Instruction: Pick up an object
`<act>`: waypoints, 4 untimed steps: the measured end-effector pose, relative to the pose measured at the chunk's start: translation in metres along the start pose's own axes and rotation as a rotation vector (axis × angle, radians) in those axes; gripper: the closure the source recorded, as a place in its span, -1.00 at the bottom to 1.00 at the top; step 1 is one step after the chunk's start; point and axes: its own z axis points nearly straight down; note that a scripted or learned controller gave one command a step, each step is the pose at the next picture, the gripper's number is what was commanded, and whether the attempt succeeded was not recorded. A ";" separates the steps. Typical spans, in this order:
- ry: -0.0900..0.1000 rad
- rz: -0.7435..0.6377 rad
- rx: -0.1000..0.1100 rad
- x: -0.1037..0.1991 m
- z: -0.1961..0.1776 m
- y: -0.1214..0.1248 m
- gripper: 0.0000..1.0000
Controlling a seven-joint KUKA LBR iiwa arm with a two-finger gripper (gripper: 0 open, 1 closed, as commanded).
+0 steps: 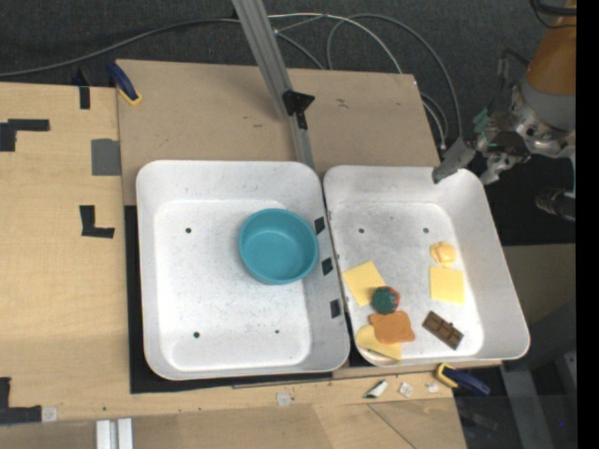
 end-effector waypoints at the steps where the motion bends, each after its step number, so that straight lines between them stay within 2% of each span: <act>1: 0.000 0.001 0.000 0.000 0.000 0.000 -1.00; 2: 0.001 0.000 0.006 0.007 0.063 0.002 -1.00; 4: 0.001 0.001 0.006 0.002 0.180 -0.013 -1.00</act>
